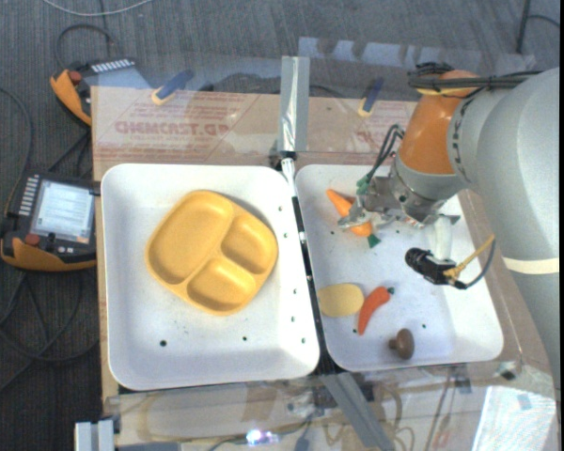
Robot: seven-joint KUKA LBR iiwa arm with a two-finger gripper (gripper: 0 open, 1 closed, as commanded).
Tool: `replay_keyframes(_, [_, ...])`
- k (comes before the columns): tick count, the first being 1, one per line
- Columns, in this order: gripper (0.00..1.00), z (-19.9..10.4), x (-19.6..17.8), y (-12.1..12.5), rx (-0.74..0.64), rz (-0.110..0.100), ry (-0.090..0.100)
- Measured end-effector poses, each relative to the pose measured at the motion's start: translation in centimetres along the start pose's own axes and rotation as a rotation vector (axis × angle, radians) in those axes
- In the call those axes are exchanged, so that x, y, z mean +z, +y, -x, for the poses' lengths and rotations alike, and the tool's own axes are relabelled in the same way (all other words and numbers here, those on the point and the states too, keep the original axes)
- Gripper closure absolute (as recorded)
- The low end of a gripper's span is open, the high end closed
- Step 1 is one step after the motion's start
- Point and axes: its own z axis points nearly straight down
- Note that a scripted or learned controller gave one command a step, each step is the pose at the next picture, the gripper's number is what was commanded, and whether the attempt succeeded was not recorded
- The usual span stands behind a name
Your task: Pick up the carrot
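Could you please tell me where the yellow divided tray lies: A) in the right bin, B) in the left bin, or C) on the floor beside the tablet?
B: the yellow divided tray rests inside the left bin, across the divider from the carrots.

- Robotics lab bench: grey carpet floor [216, 54] strewn with cables [9, 280].
- Teach pendant [52, 222] far left of the gripper [362, 216]; toy food in bins [451, 341].

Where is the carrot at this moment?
The carrot lies in the upper left part of the right bin, right beside the gripper.
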Motion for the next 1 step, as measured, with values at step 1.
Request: replay_keyframes(1, [1.0,-6.97,-8.47,-2.44,0.385,-0.013,-0.002])
